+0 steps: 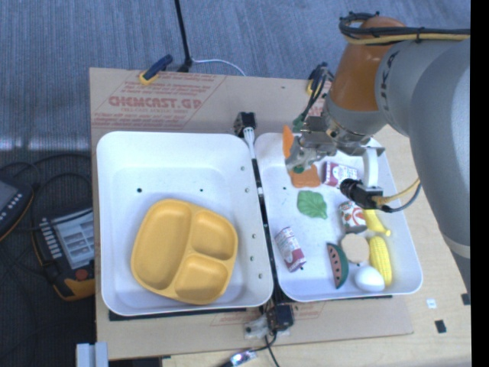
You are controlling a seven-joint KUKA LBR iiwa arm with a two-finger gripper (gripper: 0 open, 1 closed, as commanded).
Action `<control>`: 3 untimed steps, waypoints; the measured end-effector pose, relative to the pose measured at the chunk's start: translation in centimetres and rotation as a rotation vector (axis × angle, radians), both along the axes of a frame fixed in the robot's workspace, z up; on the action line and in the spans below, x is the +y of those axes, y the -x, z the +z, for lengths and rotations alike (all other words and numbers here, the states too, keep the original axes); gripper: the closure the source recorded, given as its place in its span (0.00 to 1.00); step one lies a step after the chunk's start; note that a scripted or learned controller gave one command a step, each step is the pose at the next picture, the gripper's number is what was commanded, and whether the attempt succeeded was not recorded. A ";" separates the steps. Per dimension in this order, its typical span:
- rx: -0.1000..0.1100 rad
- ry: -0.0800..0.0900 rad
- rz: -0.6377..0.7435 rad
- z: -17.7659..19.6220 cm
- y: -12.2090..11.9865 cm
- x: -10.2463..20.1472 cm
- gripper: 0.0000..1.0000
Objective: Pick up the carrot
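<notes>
The arm (405, 75) reaches over the right bin (397, 281); the left bin (122, 159) bears a yellow tray (183, 249). The gripper (303, 161) sits over the carrot (306, 177) at the right bin's far left corner; its grip cannot be told

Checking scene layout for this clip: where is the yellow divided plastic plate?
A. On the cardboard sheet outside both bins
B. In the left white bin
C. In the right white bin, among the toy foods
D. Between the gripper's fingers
B: the yellow divided plastic plate lies flat on the floor of the left white bin, apart from the toy foods in the right white bin.
</notes>
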State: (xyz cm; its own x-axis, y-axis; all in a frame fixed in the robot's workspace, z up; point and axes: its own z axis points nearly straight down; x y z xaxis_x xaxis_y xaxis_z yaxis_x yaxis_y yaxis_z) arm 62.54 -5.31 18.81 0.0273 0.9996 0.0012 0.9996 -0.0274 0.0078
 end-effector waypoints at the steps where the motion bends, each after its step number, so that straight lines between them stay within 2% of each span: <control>1: 0.013 0.001 -0.454 1.5 1.0 6.7 1.00; 2: 0.016 0.003 -0.804 -0.7 2.0 13.4 1.00; 3: 0.013 0.006 -0.520 1.2 0.9 5.9 1.00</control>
State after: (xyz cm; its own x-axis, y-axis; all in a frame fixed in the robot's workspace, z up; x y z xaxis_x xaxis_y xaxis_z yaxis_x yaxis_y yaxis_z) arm 61.62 0.54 20.00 0.5208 0.8537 -0.0077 0.8537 -0.5208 -0.0025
